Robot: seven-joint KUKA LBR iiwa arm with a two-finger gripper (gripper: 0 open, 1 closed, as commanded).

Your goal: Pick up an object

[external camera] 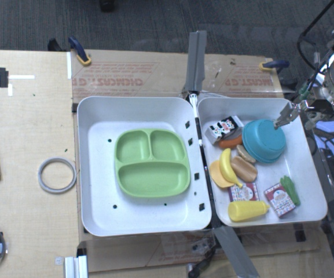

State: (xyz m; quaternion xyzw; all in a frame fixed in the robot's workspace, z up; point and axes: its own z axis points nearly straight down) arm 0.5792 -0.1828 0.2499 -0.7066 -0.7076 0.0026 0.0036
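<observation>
In the camera view we see the gripper [286,116] over the right bin's [316,204] far right side, just above the blue bowl's [263,141] rim; we cannot tell its jaw state. Toys crowd that bin; the left bin [91,213] holds a green tray [153,163]

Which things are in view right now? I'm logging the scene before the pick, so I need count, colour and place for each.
bins: 2, white, side by side on the bench
plate: 1, green, three sections, in left bin
bowl: 1, blue, upside down, right bin
banana: 1, yellow, right bin middle
hot dog: 1, tan, beside banana
cylinder: 1, yellow, right bin front
cartons: 2, red and white, right bin front
ring: 1, grey, bench left of bins
clamps: 2, blue and yellow, bench rear
hand: 1, grey, over bowl's right rim
</observation>
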